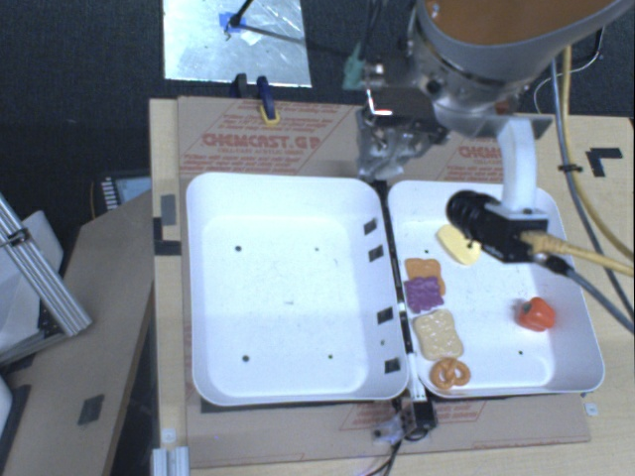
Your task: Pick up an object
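Note:
The right bin (571,360) holds several small toy foods. A yellow piece (458,245) lies near its middle. Along its left wall, from far to near, lie an orange cracker (423,268), a purple piece (425,292), a beige cracker (438,333) and a pretzel (449,373). A red-orange pepper (536,313) sits toward the right. My gripper (383,159) hangs over the far end of the divider between the two bins, above and apart from all the foods.
The left bin (213,365) stands beside the right one. A black cylinder on a white bracket (493,224), with yellow cables, reaches over the right bin next to the yellow piece. A foil sheet (236,26) lies beyond the bench.

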Tool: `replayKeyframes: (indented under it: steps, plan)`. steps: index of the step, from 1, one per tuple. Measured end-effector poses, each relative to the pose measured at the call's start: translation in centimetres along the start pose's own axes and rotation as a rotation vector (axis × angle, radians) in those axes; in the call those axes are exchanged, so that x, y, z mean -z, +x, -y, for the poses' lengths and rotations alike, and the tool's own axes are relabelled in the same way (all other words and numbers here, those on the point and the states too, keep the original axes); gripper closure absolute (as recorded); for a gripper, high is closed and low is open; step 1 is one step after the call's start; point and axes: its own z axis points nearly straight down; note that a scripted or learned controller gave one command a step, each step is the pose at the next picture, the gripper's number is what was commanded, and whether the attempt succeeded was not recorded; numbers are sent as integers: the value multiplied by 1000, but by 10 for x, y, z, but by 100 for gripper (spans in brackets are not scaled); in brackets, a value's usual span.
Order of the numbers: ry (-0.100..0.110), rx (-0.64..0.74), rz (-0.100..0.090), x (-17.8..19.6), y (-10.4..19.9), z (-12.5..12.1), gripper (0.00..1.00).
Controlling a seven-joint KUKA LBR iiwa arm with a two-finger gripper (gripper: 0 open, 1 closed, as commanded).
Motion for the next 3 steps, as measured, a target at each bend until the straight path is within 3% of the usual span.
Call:
replayKeyframes:
  steps: [1, 2, 3]
  plan:
    - [4, 0, 2, -53, 56, 0, 100]
    - [-5, -7, -1, 3, 53, -22, 100]
    - [0, -6, 1, 0, 53, -21, 0]
